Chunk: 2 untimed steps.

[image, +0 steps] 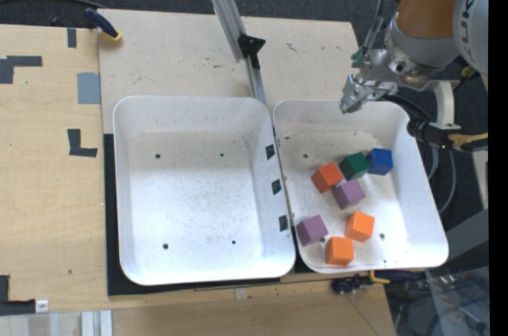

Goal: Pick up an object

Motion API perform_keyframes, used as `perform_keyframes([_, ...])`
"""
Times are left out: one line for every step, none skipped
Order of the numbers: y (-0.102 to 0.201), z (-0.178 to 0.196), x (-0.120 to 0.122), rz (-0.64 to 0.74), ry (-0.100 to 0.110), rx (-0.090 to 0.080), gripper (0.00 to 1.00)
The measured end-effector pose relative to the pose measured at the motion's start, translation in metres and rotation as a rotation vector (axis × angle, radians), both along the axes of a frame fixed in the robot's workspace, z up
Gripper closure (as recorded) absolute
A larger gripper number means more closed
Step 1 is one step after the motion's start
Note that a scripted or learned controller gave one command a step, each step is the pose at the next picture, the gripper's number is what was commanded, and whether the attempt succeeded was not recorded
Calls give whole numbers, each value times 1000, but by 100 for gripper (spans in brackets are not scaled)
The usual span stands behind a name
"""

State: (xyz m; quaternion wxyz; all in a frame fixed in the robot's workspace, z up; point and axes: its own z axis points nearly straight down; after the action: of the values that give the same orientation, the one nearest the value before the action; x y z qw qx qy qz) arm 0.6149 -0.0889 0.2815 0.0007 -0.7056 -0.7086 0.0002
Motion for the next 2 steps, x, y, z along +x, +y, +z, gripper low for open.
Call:
perform_keyframes([43,-14,-7,1,1,0,100])
perform_keyframes([89,-25,-29,1,3,0,100])
